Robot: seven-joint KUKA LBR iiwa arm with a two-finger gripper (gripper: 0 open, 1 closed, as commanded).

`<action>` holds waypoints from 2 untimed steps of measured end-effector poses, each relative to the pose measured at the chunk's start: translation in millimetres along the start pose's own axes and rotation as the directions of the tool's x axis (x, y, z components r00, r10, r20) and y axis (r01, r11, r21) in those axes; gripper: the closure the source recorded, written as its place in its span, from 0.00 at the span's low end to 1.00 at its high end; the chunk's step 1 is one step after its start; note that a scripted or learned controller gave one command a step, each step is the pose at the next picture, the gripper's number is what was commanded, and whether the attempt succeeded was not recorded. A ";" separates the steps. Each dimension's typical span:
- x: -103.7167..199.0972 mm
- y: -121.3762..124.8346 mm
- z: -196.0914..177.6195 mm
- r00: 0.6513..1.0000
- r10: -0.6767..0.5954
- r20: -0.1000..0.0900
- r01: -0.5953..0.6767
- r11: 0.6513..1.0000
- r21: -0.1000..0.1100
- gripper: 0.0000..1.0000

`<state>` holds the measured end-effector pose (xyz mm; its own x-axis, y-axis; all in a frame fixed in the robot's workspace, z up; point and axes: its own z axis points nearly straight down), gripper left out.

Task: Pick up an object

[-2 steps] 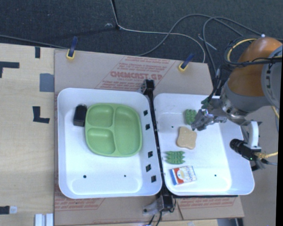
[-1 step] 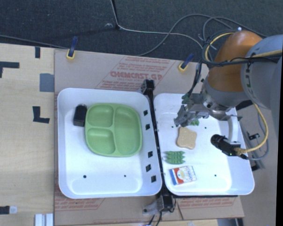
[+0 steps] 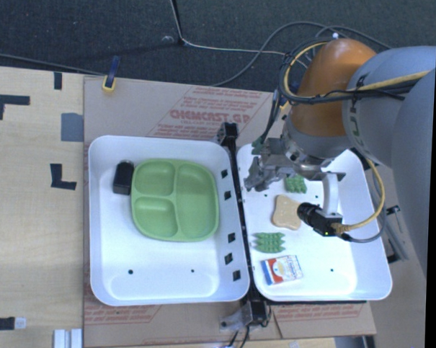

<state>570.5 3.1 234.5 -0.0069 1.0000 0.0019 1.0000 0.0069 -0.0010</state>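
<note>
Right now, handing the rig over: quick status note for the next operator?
Gripper: low over the right bin, near its upper left corner; no object seen between its fingers.
Right bin: slice of toast, green piece beside the gripper, second green piece, small card packet.
Left bin: green divided plate, small black object touching its left edge.
Done: nothing lifted.
Left: grasp and lift one object; the upper green piece and the toast look nearest.
</note>
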 end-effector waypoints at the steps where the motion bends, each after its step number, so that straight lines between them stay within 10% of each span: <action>1: 49.7 -1.1 -4.9 1.000 0.000 0.001 0.000 1.000 0.001 1.00; 2: 93.0 -2.4 4.9 1.000 0.002 0.002 -0.002 1.000 0.003 1.00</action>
